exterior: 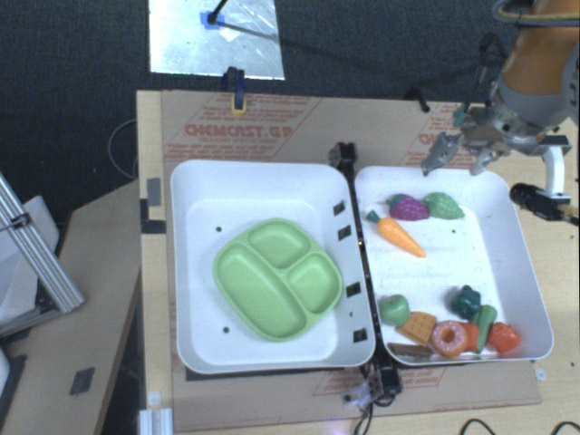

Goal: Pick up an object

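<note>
My gripper (462,157) hangs above the far rim of the right bin (530,261), open, with nothing between its fingers. Just in front of it in the bin lie a purple grape bunch (410,208) and a green leafy toy (444,206), with an orange carrot (400,235) a little nearer. Along the bin's near edge sit a green round toy (394,310), a waffle (419,326), a pink donut (449,337), a dark green pepper (466,301), a green pod (485,323) and a red-orange toy (504,337).
The left bin (195,243) holds a green divided plate (276,279). A black divider with clips (353,243) runs between the bins. A metal sheet (216,25) lies on the floor beyond the bench. An aluminium frame (32,252) stands at the left.
</note>
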You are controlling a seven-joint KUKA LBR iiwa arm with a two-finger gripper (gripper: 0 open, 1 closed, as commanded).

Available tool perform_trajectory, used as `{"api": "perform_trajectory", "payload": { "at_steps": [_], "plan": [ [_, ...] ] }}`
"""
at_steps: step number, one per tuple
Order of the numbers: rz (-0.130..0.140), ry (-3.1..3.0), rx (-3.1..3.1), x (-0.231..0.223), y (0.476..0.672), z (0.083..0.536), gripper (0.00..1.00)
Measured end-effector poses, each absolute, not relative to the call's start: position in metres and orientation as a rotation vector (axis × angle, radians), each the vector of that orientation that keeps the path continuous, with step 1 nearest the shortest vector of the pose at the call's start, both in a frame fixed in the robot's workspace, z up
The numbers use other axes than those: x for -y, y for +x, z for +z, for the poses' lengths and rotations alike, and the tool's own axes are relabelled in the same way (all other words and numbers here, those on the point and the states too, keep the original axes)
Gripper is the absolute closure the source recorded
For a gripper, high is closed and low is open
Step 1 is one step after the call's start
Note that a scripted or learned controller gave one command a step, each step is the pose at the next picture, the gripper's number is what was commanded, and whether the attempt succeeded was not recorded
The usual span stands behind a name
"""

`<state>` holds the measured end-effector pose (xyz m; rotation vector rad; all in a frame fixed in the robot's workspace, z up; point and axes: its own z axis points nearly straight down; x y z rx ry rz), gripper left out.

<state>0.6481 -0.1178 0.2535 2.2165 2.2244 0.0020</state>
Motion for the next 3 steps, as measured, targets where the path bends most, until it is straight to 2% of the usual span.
{"api": "perform_trajectory", "payload": {
  "at_steps": [1, 3],
  "plan": [
    [-0.001, 2.22, -2.224, 0.112, 0.641, 0.207, 0.0],
    [-0.002, 2.217, -2.228, 0.108, 0.65, 0.116, 0.0]
  ]
}}
